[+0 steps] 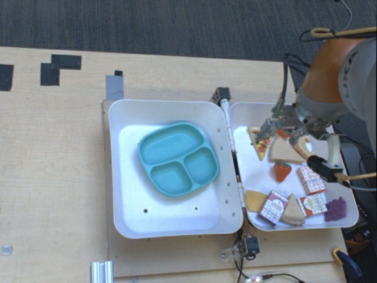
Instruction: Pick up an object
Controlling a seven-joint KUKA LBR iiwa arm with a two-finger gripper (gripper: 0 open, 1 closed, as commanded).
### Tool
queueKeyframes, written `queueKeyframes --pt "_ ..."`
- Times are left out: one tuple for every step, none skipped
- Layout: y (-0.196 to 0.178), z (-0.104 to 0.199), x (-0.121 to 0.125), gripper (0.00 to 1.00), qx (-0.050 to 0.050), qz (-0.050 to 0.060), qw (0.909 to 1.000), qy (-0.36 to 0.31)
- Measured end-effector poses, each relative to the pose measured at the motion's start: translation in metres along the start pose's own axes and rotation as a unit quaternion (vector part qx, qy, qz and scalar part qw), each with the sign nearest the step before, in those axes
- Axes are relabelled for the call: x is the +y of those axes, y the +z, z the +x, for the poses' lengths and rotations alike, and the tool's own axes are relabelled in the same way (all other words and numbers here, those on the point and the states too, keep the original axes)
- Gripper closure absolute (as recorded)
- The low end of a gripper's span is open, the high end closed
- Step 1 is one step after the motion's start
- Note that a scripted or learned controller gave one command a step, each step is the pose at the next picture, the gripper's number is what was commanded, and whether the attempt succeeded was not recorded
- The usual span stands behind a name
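Gripper (268,128) was observed low over the far end of the right bin (254,173), near the wall that it shares with the left bin (132,205). Its state, released or clenched, could not be determined from where I stood, and nothing was seen held in it. The arm (336,69) reached in from the right, with its orange band above the bin's far corner.

Directly below and just beside the gripper lay a yellow pizza-like wedge (260,145); whether the two touched could not be judged. Next to that wedge, on its right, lay a tan toast slice (284,152), partly under the wrist. A red strawberry (283,171) sat just in front of the toast.

Further toward the near end of the right bin were three small red-and-white cartons: one (311,180) right of the strawberry, one (314,204) in front of it, and one (273,207) nearer the middle. A yellow cheese wedge (254,200) lay by the shared wall, beside the third carton. A tan bread slice (293,213) lay between two of the cartons, against the near rim. A purple grape bunch (334,209) occupied the near right corner.

The left bin held a teal divided plate (178,158), lying flat near its middle. Both bins stood on the pale wooden bench (53,158).
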State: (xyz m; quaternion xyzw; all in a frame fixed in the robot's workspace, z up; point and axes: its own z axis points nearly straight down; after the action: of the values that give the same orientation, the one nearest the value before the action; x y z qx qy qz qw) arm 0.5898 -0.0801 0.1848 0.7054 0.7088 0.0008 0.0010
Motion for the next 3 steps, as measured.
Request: queueKeyframes --pt "0.087 -0.002 0.006 0.00 0.000 -0.004 1.0000 0.000" --pt "0.075 -0.003 0.007 1.00 -0.002 -0.006 1.0000 -0.003" --pt "0.075 -0.003 0.007 0.00 -0.002 -0.006 1.0000 -0.003"
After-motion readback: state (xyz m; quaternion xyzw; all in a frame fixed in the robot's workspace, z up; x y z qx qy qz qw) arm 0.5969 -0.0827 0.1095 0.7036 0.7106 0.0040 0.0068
